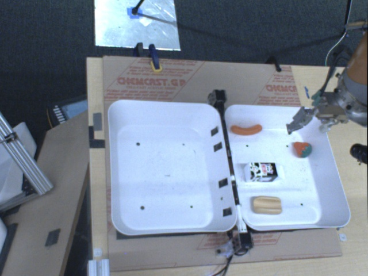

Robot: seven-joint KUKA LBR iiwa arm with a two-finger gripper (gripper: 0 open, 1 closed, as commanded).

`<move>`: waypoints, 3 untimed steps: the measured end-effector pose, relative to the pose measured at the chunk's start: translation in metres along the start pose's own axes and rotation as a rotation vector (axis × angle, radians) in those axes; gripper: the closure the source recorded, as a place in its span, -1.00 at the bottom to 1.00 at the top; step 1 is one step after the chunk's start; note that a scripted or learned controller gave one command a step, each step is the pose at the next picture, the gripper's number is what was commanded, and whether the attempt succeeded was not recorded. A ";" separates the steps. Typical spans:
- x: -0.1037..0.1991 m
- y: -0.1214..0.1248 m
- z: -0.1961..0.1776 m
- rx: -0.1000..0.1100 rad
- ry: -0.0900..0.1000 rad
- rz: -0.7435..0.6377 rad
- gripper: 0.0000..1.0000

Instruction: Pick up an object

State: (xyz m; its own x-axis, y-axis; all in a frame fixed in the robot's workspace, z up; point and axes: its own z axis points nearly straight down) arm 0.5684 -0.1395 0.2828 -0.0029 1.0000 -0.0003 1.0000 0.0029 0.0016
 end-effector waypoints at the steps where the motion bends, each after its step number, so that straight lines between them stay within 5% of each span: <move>1: -0.006 0.103 0.118 -0.002 -0.002 -0.005 -1.00; 2: 0.032 0.103 -0.018 -0.017 -0.001 -0.006 -1.00; 3: 0.030 0.102 -0.020 -0.006 -0.001 -0.006 1.00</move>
State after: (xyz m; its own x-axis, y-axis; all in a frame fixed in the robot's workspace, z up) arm 0.6700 -0.1095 0.3033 -0.0091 1.0000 -0.0017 0.9999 0.0091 0.0081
